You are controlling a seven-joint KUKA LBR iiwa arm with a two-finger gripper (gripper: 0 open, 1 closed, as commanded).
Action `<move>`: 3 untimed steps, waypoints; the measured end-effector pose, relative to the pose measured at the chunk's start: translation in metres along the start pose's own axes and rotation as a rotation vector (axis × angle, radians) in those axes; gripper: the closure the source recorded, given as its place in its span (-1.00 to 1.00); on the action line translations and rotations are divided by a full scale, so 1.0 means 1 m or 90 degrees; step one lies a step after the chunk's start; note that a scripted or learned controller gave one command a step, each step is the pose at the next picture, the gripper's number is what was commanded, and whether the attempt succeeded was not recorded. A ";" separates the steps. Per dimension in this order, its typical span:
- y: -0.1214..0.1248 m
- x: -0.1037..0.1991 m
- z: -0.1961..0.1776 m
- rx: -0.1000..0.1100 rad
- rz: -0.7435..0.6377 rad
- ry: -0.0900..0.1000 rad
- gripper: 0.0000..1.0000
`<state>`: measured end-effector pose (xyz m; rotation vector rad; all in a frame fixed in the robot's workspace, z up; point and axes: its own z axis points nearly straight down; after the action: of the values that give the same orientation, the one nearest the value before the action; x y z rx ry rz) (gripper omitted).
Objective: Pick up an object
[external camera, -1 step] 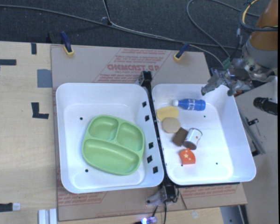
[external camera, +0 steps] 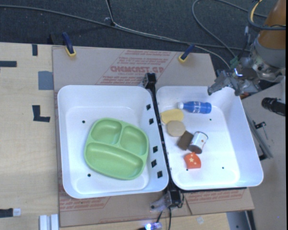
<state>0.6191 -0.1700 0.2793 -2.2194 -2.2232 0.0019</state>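
Near edge, right bin (external camera: 240,174): orange piece (external camera: 192,161) alone, clear on all sides; your easiest target. Above it, silver can (external camera: 199,141) touches brown block (external camera: 185,139); tan disc (external camera: 175,128) and yellow piece (external camera: 172,116) crowd divider. Blue bottle (external camera: 195,108) lies flat near far wall. Gripper (external camera: 229,84) at frame's upper right, over bin's far rim, spread apart, holding nothing. Bring it down-left, descend straight over chosen piece. Green tray (external camera: 117,148) fills left bin.

Green tray (external camera: 117,148); blue bottle (external camera: 195,108); orange piece (external camera: 192,161); white bins (external camera: 67,99).
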 end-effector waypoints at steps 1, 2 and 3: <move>0.001 0.004 0.044 0.002 0.000 0.000 -1.00; 0.002 -0.001 0.107 0.003 0.000 0.000 -1.00; 0.008 0.001 0.168 0.003 -0.001 0.000 -1.00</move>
<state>0.6273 -0.1695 0.1115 -2.2162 -2.2219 0.0062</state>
